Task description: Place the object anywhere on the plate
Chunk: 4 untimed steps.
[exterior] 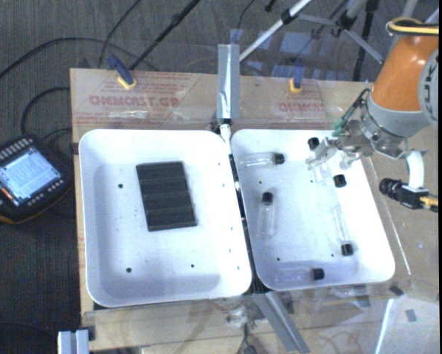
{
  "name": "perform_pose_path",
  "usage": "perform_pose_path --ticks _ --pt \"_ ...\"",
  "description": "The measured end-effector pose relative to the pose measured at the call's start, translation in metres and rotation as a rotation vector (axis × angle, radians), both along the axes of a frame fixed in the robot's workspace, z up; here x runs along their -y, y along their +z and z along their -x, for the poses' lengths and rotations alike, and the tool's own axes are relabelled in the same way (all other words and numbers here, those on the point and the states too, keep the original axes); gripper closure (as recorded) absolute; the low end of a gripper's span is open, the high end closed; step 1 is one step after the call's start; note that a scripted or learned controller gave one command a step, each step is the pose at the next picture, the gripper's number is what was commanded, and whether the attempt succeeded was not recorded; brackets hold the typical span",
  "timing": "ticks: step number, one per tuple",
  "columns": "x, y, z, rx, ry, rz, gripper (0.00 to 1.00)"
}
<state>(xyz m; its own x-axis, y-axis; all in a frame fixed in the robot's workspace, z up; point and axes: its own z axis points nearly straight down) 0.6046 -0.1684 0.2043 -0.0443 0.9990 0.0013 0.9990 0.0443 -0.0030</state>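
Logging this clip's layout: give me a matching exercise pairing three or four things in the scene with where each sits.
Things:
1. dark ridged plate
2. gripper
3. handheld control pendant
4. orange clamp

Places:
A. above the right bin's far right corner
B. on the floor left of the bench
C. flat in the left bin
D. on the bench's far edge, behind the left bin

Pairs: 1-C, 2-A, 3-B, 4-D

Bright, even light; soft, slightly blurred picture.
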Motion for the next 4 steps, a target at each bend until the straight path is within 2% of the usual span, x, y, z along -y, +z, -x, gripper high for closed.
perform_pose_path --ticks 1,2,3,4 --pt "-0.069 -0.021 0.003 -0.002 0.067 0.001 1.00" --pt "-0.135 -0.023 -0.009 -0.001 0.196 0.002 1.00" --pt "-0.201 -0.005 0.003 -0.001 0.368 0.000 1.00" --pt "-0.267 0.013 0.004 0.001 0.565 0.001 1.00"
